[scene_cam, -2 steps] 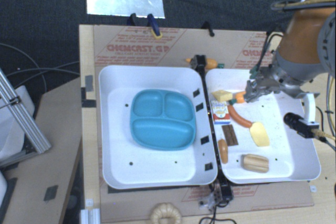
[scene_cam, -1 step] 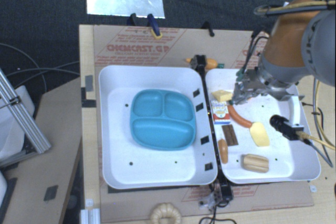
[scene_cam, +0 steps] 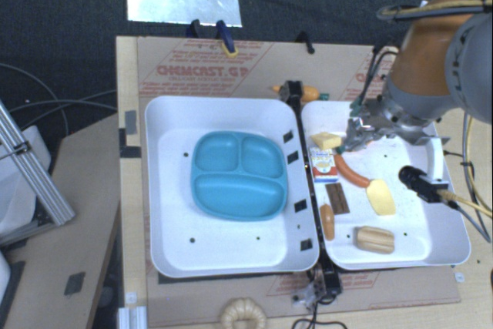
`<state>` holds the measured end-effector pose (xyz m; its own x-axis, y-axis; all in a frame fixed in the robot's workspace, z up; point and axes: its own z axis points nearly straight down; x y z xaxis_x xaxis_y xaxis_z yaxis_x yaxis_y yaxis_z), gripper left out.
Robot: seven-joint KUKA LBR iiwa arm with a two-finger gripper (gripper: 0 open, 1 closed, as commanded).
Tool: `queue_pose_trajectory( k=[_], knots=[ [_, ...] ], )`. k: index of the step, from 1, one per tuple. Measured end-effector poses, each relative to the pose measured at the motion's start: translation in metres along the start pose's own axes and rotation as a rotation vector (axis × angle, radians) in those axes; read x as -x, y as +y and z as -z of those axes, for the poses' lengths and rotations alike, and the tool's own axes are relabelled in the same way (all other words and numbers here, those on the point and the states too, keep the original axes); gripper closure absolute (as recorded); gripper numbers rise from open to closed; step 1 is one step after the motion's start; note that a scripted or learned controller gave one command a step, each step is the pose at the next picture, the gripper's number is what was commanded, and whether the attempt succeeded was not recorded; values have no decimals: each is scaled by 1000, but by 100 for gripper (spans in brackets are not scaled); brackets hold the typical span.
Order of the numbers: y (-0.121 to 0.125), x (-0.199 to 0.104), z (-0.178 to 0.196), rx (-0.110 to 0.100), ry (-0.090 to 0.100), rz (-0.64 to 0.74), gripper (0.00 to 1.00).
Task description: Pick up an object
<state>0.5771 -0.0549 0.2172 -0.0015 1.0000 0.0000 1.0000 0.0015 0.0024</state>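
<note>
We see the blue plate [scene_cam: 235, 175] alone in the left bin [scene_cam: 166, 166]. In the right bin [scene_cam: 447, 243], cheese [scene_cam: 326, 140], sausage [scene_cam: 352, 171] and bun [scene_cam: 375, 240] lie crowded. The claw [scene_cam: 360, 132] hovers beside the cheese; whether it's apart or together we cannot tell. It could nudge neighbours and grab nothing.
</note>
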Motion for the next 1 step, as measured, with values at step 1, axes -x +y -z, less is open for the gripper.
queue_pose_trajectory(
  k=[1],
  knots=[
    [5,1,15,1,0,4,100]
  ],
)
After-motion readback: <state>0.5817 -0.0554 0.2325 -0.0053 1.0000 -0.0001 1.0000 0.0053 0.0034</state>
